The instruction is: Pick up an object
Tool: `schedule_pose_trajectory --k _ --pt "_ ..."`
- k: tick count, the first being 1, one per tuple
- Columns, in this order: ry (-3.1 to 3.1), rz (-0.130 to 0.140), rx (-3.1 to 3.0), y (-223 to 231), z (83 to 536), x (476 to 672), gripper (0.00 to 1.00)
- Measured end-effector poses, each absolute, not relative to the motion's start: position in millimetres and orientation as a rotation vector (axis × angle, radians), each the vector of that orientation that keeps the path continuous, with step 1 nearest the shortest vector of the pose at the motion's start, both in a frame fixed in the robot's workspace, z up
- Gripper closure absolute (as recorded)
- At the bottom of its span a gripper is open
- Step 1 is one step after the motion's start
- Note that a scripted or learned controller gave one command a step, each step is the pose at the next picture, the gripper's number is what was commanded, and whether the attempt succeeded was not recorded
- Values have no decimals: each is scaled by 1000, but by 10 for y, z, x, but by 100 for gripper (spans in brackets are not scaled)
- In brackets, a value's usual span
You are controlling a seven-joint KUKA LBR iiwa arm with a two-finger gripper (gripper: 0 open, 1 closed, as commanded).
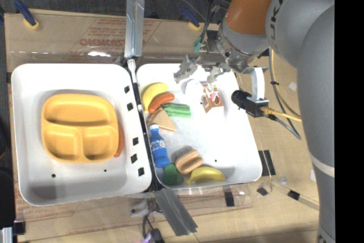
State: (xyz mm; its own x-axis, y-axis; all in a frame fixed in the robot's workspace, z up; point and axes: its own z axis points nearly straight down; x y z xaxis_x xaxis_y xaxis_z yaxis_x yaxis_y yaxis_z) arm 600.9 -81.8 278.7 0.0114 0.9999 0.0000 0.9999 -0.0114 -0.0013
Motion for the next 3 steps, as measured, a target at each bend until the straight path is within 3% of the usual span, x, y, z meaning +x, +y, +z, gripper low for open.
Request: schedule_pose_trajectory --k 1,2,3 --pt "-2124 12 -2303 -947 1778 5546 0" --pt "-2188 -9 -2263 -969 972 5663 0" --pt "-2193 -13 -2258 -960 1085 5677 100"
